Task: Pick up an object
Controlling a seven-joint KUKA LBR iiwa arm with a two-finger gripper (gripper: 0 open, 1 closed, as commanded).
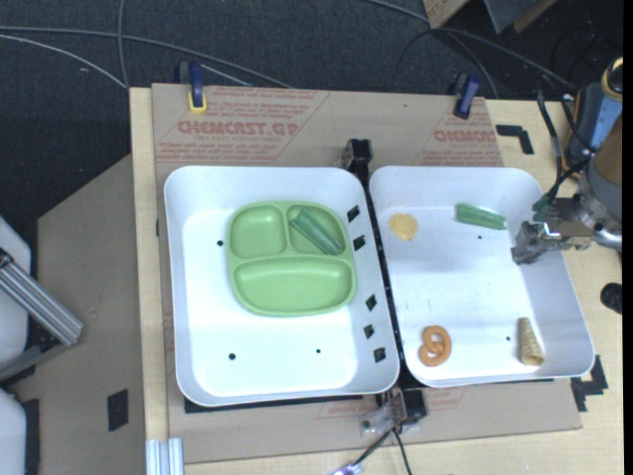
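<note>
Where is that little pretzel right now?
The pretzel lies in the right bin, near its front left corner, with the ice cream cone off to its right.

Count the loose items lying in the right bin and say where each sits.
4. A yellow piece near the back left, a green piece at the back, a pretzel at the front left, and a cone at the front right. None appears hidden.
</note>
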